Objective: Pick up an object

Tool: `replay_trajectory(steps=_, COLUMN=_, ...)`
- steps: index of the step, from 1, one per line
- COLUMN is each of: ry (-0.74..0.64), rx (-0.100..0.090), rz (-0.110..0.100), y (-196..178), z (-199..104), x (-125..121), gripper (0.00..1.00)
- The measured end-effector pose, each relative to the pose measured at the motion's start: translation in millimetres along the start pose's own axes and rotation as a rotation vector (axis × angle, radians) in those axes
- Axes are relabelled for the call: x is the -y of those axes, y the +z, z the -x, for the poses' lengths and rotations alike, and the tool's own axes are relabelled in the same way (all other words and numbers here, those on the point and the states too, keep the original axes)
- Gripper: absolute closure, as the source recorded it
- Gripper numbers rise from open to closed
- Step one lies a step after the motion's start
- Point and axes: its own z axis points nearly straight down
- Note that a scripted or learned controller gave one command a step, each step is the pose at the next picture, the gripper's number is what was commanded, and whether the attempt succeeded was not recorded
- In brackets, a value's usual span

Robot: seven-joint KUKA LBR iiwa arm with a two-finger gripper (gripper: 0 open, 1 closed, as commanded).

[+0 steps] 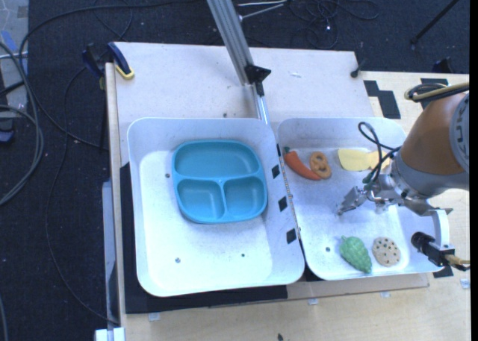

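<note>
Right bin contents: an orange carrot-shaped toy [302, 166] lying slantwise beside a small orange pretzel-like ring [320, 163]; a pale yellow wedge [356, 159] farther right; a green leafy toy [356, 253] beside a round speckled tan cookie [386, 251].

A blue three-compartment tray [220, 180] lies in the left bin [149, 257]; black cables [52, 93] trail across the dark, perhaps carpeted, floor.
</note>
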Motion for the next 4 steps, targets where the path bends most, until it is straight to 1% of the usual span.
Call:
replay_trajectory(steps=1, ry=0.000, rx=0.003, rz=0.007, y=-13, z=1, x=-2, gripper=1.00)
replay_trajectory(steps=2, ry=0.001, rx=0.000, rz=0.001, y=-66, z=10, x=4, gripper=1.00)
replay_trajectory(steps=3, ry=-0.002, rx=0.000, rz=0.003, y=-111, z=7, x=10, gripper=1.00)
replay_trajectory(steps=4, ry=-0.003, rx=0.000, rz=0.003, y=-143, z=7, x=8, gripper=1.00)
